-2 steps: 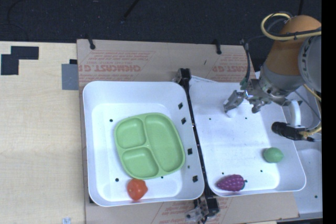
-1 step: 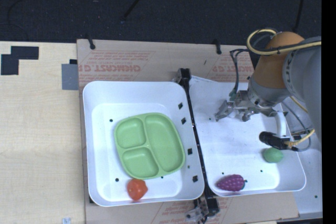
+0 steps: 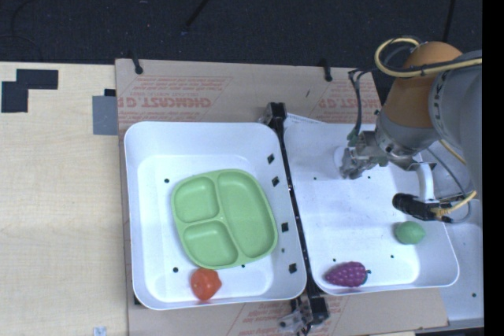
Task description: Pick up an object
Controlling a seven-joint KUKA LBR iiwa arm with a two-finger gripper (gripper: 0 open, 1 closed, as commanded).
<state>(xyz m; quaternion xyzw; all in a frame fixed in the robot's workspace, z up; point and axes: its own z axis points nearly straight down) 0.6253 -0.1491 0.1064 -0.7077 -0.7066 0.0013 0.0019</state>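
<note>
While the gripper (image 3: 356,163) hangs over the upper part of the right bin (image 3: 441,279) with nothing seen between its parts, and whether it is parted or closed I cannot tell, the nearest candidates lie below it toward the bin's front edge: a small green ball (image 3: 409,233) down and to its right, and a purple grape bunch (image 3: 346,274) almost straight below. Both look like light plastic toys, so weight should not matter. The smooth ball may roll or squirt out unless pinched across its middle, whereas the knobbly bunch should grip better across its narrow width.
</note>
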